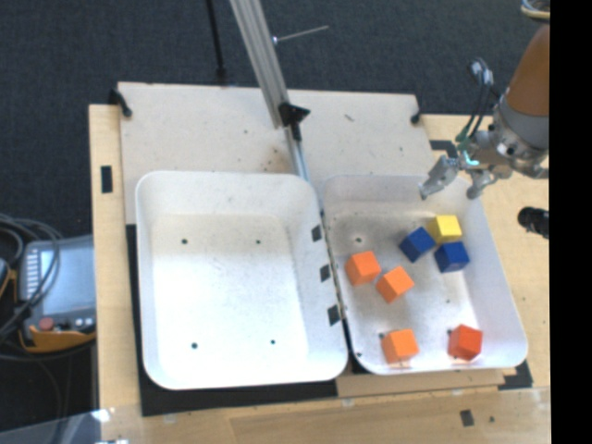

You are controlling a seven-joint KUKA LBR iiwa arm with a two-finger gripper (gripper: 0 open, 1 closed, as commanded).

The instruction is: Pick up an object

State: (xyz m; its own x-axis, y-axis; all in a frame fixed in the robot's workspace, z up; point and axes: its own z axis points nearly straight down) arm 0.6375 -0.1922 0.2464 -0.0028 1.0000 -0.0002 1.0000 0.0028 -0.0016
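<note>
Orange cubes [400,344] below; tool [458,179] spread above right bin [495,276].

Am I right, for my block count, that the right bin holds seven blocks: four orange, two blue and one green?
Not quite: the seventh block is yellow, not green. The camera view shows it in the right bin beside the two blue blocks. The count of seven, with four orange and two blue, stands.
</note>
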